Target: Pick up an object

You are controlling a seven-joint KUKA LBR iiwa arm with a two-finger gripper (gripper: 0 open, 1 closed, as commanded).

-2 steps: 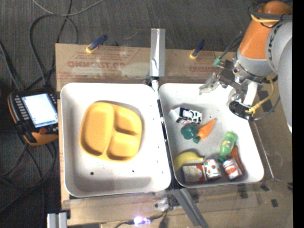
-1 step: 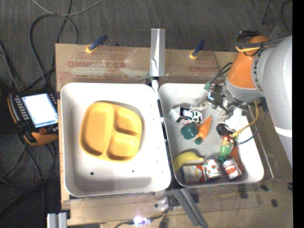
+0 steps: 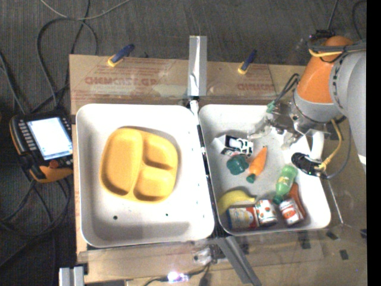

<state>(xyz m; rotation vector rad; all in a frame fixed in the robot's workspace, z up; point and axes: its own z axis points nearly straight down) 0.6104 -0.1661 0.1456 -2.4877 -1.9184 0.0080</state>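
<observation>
Nearest the lens, the arm's orange band (image 3: 318, 79) is seen; below it the hand (image 3: 284, 126) hovers over the right bin (image 3: 326, 210), its state not discernible. A straight descent is advised. Just beside it, the carrot (image 3: 257, 162) is found mid-bin, long axis slanted, thin tip toward the hand.

Shallow white plastic bins: two, a left one (image 3: 89, 219) and a right one (image 3: 318, 210), side by side.
Yellow three-compartment plastic tray (image 3: 140, 163): one.
Orange plastic carrot (image 3: 257, 162): one.
Green plastic bottle (image 3: 284, 180): one.
Small red-labelled cans: two, (image 3: 265, 212) and (image 3: 290, 212), near the right bin's front edge.
Yellow plastic banana (image 3: 229, 198): one.
Teal rounded toy (image 3: 237, 164): one.
Black-and-white small packet (image 3: 237, 143): one.
Blue-and-yellow clamps: two, (image 3: 120, 55) and (image 3: 247, 61).
</observation>
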